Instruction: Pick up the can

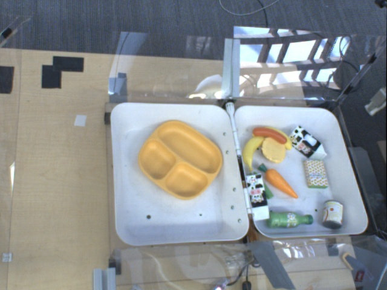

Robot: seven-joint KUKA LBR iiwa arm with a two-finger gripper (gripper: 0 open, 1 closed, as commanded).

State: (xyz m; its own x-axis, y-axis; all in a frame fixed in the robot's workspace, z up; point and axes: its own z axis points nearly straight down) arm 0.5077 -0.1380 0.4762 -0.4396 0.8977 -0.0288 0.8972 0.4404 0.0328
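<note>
Lying along the near wall of the right bin [341,162], a green bottle [289,220] rests on its side, cap pointing right toward the can [332,213], which stands in that bin's near right corner, just beside the bottle's cap end and apart from the other items.

From the left: the left bin [130,222] holds a yellow divided plate [179,159], set at a slant near its middle, with three compartments showing.

Along the seam between the two bins, a small cow-print carton [256,193] lies inside the right bin against its left wall, just above the bottle's base. A banana [250,151] curves beside it toward the far side, touching a round yellow-orange piece of toy food [273,151], and a red sausage [270,134] lies just beyond that piece. An orange carrot [280,183] points toward the near right, between the carton and a pale patterned box [316,174]. A second cow-print carton [305,142] sits tilted near the far right side.

Both bins rest on the wooden bench [54,180]. No gripper appears over the bins, so its state cannot be told.
</note>
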